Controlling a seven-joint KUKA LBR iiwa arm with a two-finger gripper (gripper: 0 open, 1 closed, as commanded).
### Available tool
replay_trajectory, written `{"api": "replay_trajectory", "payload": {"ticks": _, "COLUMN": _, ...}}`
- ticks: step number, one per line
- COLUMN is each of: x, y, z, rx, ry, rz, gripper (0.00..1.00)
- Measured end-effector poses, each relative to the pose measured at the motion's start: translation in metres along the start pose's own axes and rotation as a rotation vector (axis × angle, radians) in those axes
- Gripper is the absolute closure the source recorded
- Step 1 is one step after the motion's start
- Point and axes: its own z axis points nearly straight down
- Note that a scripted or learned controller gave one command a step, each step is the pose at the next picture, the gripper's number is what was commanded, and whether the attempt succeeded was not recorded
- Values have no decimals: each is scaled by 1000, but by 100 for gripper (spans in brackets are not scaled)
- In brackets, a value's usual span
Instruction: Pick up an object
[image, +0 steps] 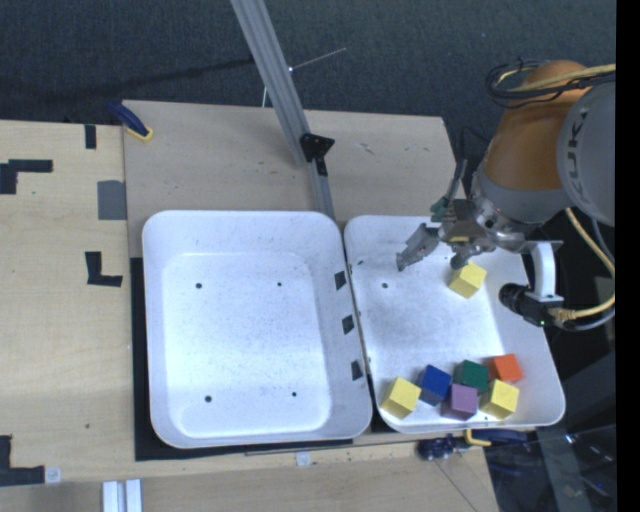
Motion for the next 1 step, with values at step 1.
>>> {"api": "replay_trajectory", "payload": {"ticks": 1, "x": -2, "y": 1, "z": 44, "rx": 1, "ry": 0, "rz": 0, "gripper": 0}}
